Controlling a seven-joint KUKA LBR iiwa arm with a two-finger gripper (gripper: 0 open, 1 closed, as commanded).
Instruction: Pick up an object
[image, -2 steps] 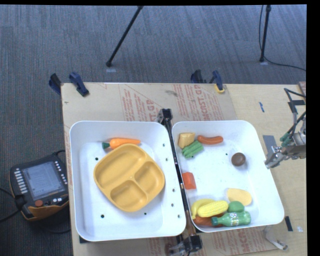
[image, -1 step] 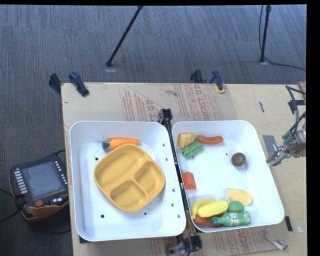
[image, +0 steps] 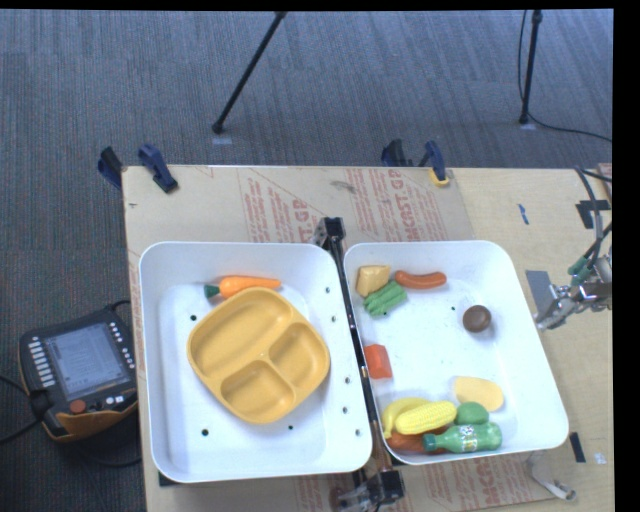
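A cardboard-covered worktop (image: 250, 200), held by blue clamps (image: 157, 166) along its far edge, carries the left white bin (image: 160, 300) and right white bin (image: 510, 300) side by side, touching.

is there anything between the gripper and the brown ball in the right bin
Nothing visible blocks it. The gripper sits outside the right bin, past its right wall. The brown ball lies alone on bare bin floor, apart from the other toys, so only the low wall lies between them.

The cardboard sheet (image: 300, 205) under the bins bears red printing, upside down and too blurred to read.
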